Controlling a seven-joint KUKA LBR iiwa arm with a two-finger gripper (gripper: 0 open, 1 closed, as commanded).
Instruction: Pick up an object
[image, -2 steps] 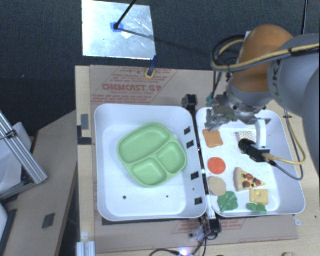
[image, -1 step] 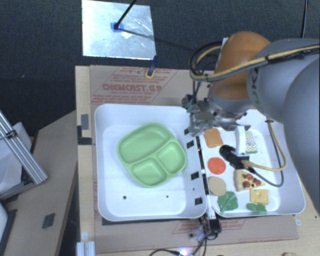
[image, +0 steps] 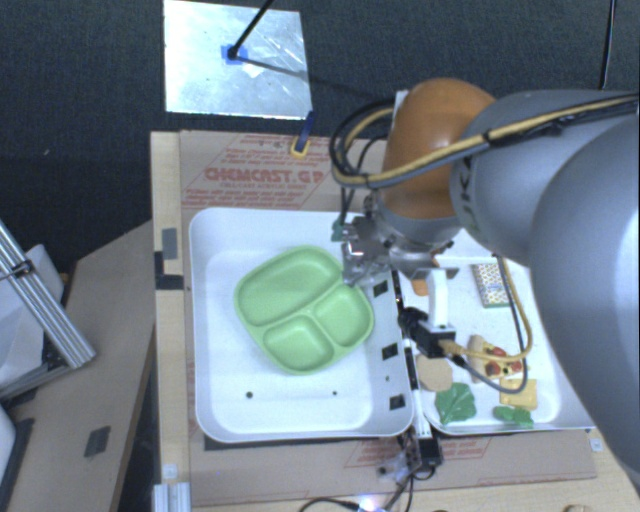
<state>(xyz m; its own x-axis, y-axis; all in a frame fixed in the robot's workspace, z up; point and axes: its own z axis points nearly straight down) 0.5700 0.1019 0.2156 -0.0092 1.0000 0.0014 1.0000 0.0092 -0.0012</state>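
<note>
- The surface (image: 120, 300) carries a printed cardboard sheet (image: 250, 175).
- Two shallow white bins sit side by side on the sheet: left bin (image: 215, 330), right bin (image: 560, 405).

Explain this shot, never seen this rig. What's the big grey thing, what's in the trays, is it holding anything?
The big grey shape with the orange band is a robot arm, reaching in from the right. The one camera is fixed above the bench and looks down at a slant.

The bench bears two shallow white bins. The left bin holds a green plate with three compartments. The right bin holds small pieces: a green leaf, a tan disc, a patterned card and a yellow and red piece, probably toy food.

The gripper sits at the arm's end, at the plate's upper right rim. The wrist hides its tip, so I cannot tell whether it holds anything.
</note>
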